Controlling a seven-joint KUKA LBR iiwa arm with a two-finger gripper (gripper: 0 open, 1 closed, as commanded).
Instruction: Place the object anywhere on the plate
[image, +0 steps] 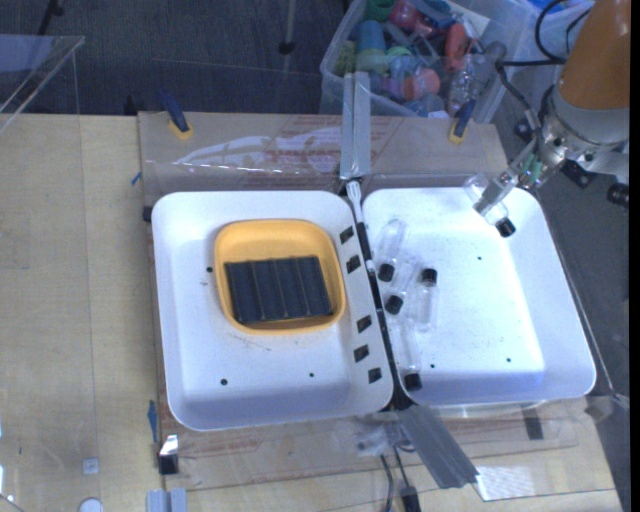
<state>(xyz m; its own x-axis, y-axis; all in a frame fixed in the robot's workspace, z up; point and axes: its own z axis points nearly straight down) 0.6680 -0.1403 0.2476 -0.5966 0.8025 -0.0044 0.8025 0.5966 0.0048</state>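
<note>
Nearest the camera, a grey metal bracket (435, 447) lies on the wooden surface (70, 300) just in front of the seam between the two bins. A small dark clip (167, 462) sits at the near left corner of the board under the bins.

Left bin (190, 380): white, shallow. A yellow plate (278, 236) with rounded corners rests in its far-centre part. On the plate lies a dark, ribbed rectangular object (279, 289), covering most of the plate's near half and lying flat.

Divider (362, 300): a row of small black tabs runs along the seam between the bins.

Right bin (510, 330): white, shallow. Several clear vials with black caps (408, 285) lie loose near its left wall, close to the divider, some touching one another.

Pincer (492, 207): positioned over the far right corner of the right bin, well apart from the plate and the vials. The fingers are too small and foreshortened to judge; whether they are parted or closed cannot be told, and nothing is seen between them. The arm (595, 70), with its orange band, enters from the far right.

Beyond the bins stands a clear tub of coloured items (420, 55).
</note>
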